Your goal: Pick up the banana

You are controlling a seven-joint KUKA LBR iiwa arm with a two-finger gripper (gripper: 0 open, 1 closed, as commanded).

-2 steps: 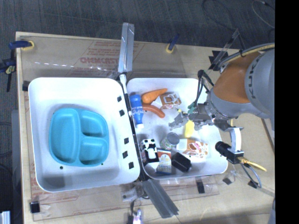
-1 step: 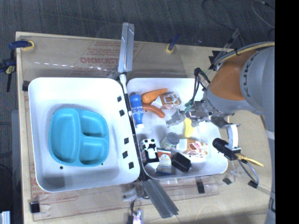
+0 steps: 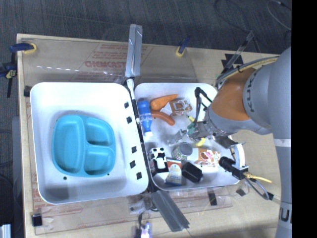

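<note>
White plastic is making up both shallow bins on the bench. The left bin (image 3: pixel 40 100) is holding a blue divided plate (image 3: pixel 84 145) and the right bin (image 3: pixel 166 87) is carrying a crowd of small things.

The arm (image 3: pixel 267 98) is reaching in from the right, its orange band sitting over the right bin's far right corner. The gripper (image 3: pixel 194 133) is hanging low over the middle of that bin. How far it is open, and whether it is gripping anything, cannot be told, because the wrist is covering it from above.

The banana (image 3: pixel 201 142) is showing as a small yellow sliver just beside the gripper, on its near side, right of the bin's centre. Most of it is lying hidden, so whether the gripper is touching it is unclear.

Around it, other things are lying:
- A blue bottle (image 3: pixel 144 114) is lying along the bin's left wall.
- An orange carrot (image 3: pixel 163 102) is lying near the far wall, with a small brown packet (image 3: pixel 182 105) just beside it.
- A grey round piece (image 3: pixel 184 148) is sitting near the banana.
- A colourful packet (image 3: pixel 208 156) is resting to the banana's near right.

Along the near wall, a black-and-white toy (image 3: pixel 158 156) and a black block (image 3: pixel 192 172) are lying either side of a small carton (image 3: pixel 173 172).
</note>
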